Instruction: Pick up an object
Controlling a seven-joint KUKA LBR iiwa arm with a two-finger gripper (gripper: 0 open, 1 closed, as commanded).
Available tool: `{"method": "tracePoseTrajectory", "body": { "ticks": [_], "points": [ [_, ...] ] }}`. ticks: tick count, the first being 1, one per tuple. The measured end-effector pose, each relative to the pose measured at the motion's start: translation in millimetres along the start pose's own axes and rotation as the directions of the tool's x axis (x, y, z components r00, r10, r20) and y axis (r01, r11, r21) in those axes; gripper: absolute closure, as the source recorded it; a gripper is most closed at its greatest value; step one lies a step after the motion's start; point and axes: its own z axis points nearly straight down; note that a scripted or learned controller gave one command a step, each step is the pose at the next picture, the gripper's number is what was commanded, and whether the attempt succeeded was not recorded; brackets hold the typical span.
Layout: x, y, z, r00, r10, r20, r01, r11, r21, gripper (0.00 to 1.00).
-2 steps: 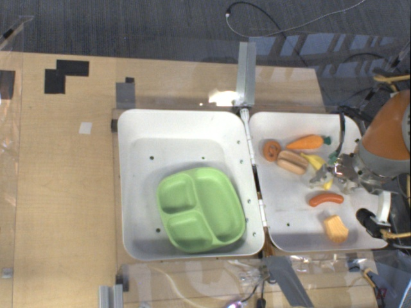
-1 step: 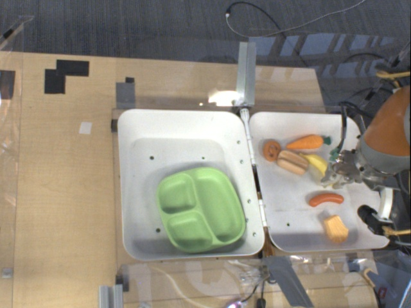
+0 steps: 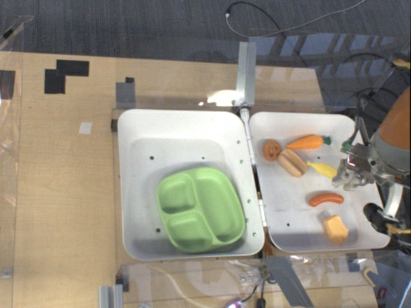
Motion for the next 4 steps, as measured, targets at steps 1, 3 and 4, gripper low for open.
{"method": "tracePoseTrajectory", "body": {
  "ticks": [1,3,4],
  "points": [
    [-0.1,0.0,0.1,1.000,0.001,0.000,-0.001,1.000,0.000,0.00],
    [-19.7,-9.0,74.4,0.964,0.265,-0.007,-0.265,0.964,-0.005,0.00],
    [-5.8,-21.6,7.4,0.910,0.414,0.001,-0.414,0.910,0.001,0.00]
  ]
}}
